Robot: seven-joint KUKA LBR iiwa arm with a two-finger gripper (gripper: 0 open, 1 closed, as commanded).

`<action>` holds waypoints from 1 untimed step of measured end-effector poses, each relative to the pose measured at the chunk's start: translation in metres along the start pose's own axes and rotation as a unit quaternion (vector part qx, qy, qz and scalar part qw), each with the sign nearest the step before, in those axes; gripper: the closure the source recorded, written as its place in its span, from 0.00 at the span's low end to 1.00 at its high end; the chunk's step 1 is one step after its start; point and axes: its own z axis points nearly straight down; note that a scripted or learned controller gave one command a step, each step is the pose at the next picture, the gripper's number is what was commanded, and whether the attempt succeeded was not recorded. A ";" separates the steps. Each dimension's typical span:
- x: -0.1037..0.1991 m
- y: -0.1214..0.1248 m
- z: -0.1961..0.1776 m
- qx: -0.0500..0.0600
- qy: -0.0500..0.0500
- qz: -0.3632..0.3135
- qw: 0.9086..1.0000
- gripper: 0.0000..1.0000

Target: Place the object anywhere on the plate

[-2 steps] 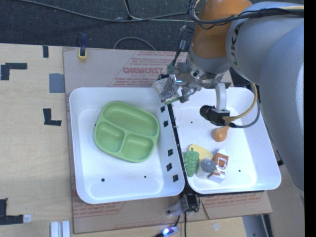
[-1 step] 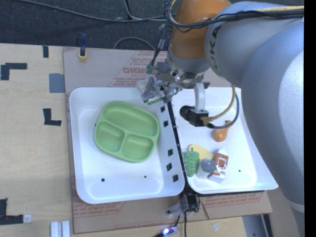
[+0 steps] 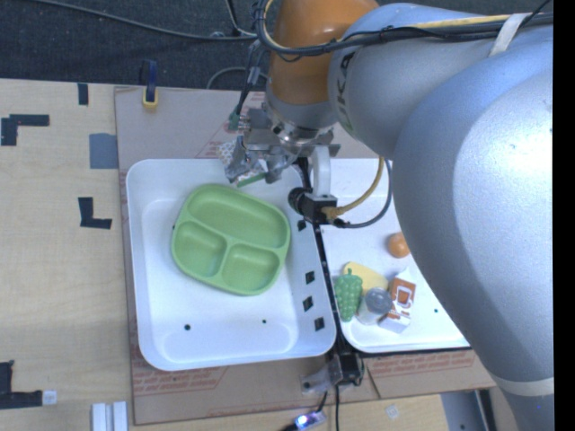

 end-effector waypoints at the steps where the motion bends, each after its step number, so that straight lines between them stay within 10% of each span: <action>1: 0.038 0.001 0.006 0.000 0.000 0.000 1.000 1.00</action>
